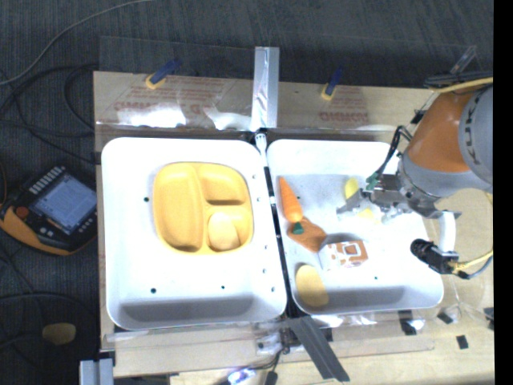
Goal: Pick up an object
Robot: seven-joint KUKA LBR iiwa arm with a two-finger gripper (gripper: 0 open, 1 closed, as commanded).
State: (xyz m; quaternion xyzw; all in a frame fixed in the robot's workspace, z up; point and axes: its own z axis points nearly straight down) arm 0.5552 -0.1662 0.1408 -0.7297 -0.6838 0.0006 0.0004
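The right bin point(401, 155) holds an orange carrot point(289, 200) with a green top near its left wall. A brown piece point(311, 237) lies just below the carrot, a white and orange item point(345, 253) sits beside it, and a tan oval piece point(310, 284) lies at the front left. A small yellow object point(351, 188) lies in the middle of the bin. My gripper point(366, 204) hangs low over the bin, right beside that yellow object and partly covering it. Whether it touches the object is hidden.
The left bin point(128, 295) holds a yellow divided plate point(180, 203) with a pale round item point(224, 232) in its lower right compartment. A divider ridge point(271, 215) separates the bins. The grey and orange arm point(453, 147) covers the right bin's far right side. A handheld device point(60, 203) lies on the floor at left.
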